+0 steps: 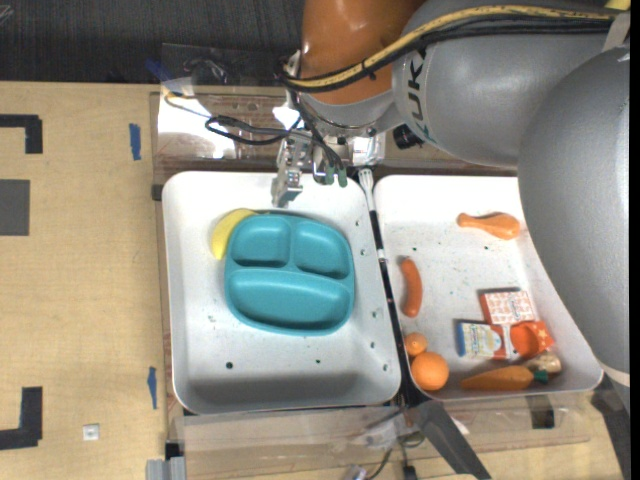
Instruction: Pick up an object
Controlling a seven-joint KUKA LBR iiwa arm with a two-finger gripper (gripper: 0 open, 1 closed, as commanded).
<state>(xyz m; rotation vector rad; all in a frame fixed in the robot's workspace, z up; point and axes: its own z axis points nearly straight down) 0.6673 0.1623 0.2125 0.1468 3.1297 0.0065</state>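
Observation:
A teal divided plate (290,273) lies in the left bin (190,308), with a yellow piece (226,230) poking out from under its far left edge. My gripper (292,180) hangs over the far rim of the left bin, just above the plate's far edge, with nothing seen in it. The right bin (450,198) holds a red sausage (410,286), an orange drumstick (490,225), an orange (430,371), a carrot (497,378), a red carton (510,308) and a blue-and-white box (478,340).
The big grey arm (560,118) covers the right bin's far right side. A dividing wall (382,268) separates the bins. A tiny orange ball (415,345) sits by the orange. Brown board (70,268) lies left of the bins.

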